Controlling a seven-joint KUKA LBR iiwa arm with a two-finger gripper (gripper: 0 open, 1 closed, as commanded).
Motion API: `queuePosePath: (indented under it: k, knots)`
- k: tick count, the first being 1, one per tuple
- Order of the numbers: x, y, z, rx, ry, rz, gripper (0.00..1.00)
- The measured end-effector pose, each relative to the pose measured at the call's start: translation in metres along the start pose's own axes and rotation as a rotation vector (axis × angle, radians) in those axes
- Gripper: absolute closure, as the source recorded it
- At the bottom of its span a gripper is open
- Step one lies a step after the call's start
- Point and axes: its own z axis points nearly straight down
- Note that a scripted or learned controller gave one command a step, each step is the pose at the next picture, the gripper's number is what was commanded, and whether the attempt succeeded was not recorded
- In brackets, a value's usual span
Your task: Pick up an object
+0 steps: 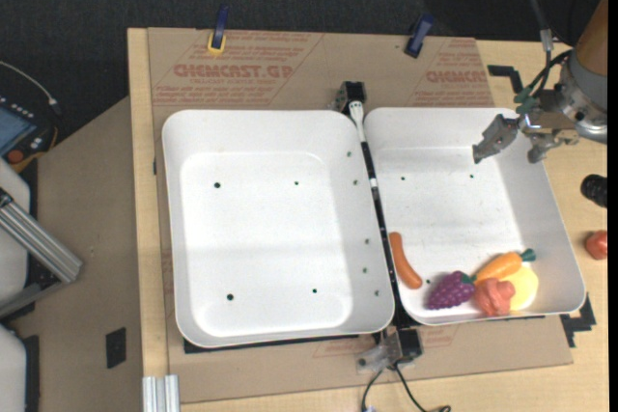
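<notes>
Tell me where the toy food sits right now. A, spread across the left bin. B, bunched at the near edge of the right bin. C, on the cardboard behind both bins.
B: the hot dog, purple grapes and carrot cluster at the right bin's near edge.

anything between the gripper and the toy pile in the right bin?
Nothing visible. The two-finger gripper sits over the far right part of the right white bin. The orange toy sausage, purple toy grapes, orange toy carrot and red and yellow pieces lie along the near edge, bare bin floor between.
</notes>
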Motion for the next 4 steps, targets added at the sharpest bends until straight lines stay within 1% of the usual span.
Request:
queuePosePath:
  k: [1,2,3,4]
  knots:
    - [-0.062,-0.062,-0.026,0.002,0.0,0.007,0.0]
    - [-0.026,-0.084,-0.168,-0.019,-0.005,-0.005,0.0]
    - [-0.083,-0.085,-0.146,-0.001,-0.002,0.004,0.0]
    - [-0.081,-0.085,-0.134,0.001,0.0,0.0,0.0]
